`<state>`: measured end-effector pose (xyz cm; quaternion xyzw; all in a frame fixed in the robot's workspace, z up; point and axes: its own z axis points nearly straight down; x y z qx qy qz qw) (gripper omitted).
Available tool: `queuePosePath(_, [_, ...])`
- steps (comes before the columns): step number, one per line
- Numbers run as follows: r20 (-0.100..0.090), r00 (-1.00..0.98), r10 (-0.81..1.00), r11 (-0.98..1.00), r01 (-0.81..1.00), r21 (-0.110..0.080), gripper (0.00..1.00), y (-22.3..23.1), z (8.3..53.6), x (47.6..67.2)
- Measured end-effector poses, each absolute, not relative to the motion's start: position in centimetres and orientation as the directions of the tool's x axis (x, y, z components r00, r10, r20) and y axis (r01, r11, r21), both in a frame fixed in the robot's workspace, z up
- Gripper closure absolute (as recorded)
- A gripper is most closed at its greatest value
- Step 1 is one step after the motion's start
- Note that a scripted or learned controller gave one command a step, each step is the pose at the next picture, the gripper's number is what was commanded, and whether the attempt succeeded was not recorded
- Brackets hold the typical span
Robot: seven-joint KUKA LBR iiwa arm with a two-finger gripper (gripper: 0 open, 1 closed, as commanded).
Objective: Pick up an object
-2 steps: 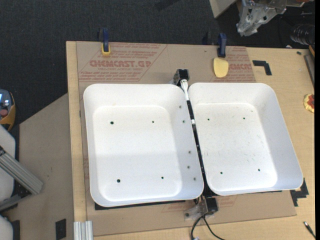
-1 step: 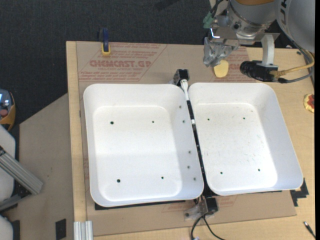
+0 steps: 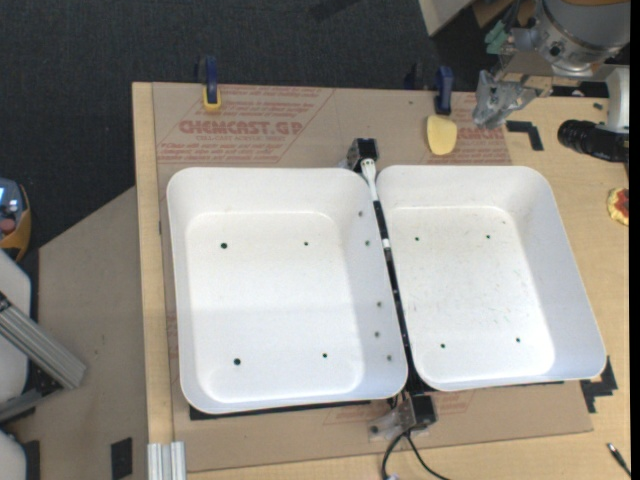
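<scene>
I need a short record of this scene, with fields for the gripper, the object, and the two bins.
gripper: above the board behind the right bin, beside the yellow object
gripper contact: apart from the object, nothing between its fingers
yellow object: on the board, outside both bins, just behind the right bin
left bin: white, no object inside
right bin: white, no object inside, dark specks on its floor
task state: object not yet picked up

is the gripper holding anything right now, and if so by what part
Nothing is held. The gripper hangs over the board behind the right bin, with nothing between its fingers; the small yellow object lies on the board just beside it.
</scene>
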<state>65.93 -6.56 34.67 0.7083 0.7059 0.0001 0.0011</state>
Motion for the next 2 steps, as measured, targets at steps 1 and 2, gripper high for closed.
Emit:
queuePosePath(1, [-0.006,0.007,1.0,-0.007,1.0,0.009,1.0,-16.1,38.9,66.7])
queuePosePath(2, [0.001,-0.002,1.0,0.002,1.0,-0.005,1.0,-11.6,30.7,66.6])
